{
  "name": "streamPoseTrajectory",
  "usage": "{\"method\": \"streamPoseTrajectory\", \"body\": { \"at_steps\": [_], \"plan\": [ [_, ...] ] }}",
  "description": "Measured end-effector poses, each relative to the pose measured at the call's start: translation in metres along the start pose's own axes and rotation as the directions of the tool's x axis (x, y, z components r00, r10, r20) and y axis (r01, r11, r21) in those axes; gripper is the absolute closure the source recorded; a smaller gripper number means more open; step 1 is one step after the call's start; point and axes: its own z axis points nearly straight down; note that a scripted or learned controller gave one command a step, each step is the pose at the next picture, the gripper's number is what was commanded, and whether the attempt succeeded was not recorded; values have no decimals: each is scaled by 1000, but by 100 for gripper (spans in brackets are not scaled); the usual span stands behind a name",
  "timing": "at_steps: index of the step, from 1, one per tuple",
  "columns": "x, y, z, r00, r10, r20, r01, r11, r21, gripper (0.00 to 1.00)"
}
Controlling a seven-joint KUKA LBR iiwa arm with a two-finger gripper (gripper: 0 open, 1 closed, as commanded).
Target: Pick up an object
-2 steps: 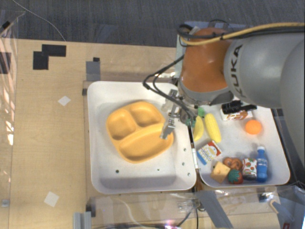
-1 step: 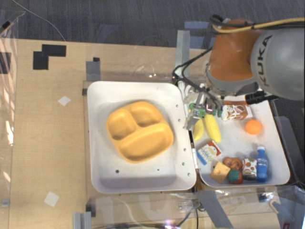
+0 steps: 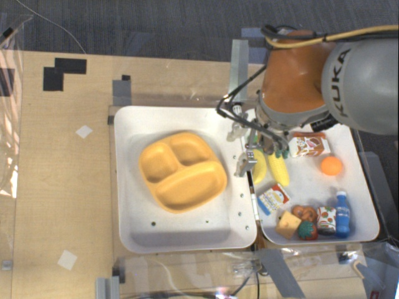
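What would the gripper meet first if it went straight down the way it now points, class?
Probably the yellow corn cob in the right bin: the gripper hangs just above it, though depth is hard to judge.

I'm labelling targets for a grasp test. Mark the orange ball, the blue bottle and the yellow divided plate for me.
orange ball [image 3: 331, 166], camera view, on the middle of the ball.
blue bottle [image 3: 341, 215], camera view, on the bottle's body.
yellow divided plate [image 3: 187, 185], camera view, on the floor of its largest compartment.

left bin [image 3: 124, 185]: divided plate [image 3: 182, 170] inside | right bin [image 3: 365, 185]: corn cob [image 3: 278, 169] at left, ball [image 3: 332, 166] at right, bottle [image 3: 341, 213] near front | gripper [image 3: 265, 147] over the corn cob
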Motion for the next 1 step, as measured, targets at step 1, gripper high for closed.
{"method": "streamPoseTrajectory", "body": {
  "at_steps": [1],
  "plan": [
    [-73,6,-17,960,280,5,-280,960,-1,0]
  ]
}}
